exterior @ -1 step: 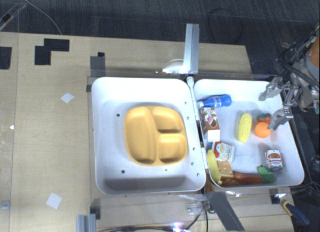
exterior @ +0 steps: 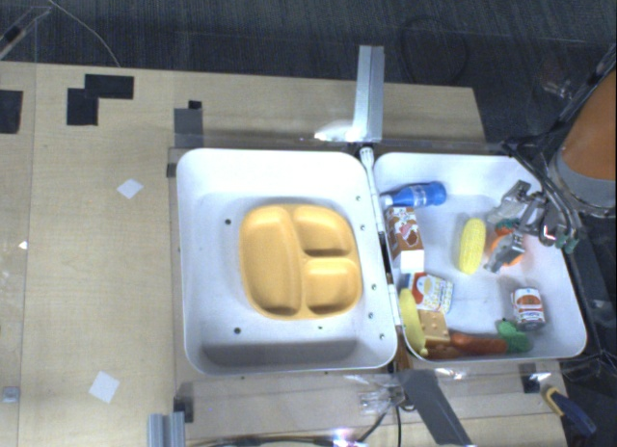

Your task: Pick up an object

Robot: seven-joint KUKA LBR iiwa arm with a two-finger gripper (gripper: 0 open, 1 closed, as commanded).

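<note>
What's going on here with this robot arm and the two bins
A grey robot arm with an orange band reaches in from the right, its claw low over the right bin, at an orange item next to the corn cob. That bin also holds a blue bottle, a small can, a banana and some packets. The left bin holds a yellow divided tray. Whether anything is gripped is unclear.
</note>
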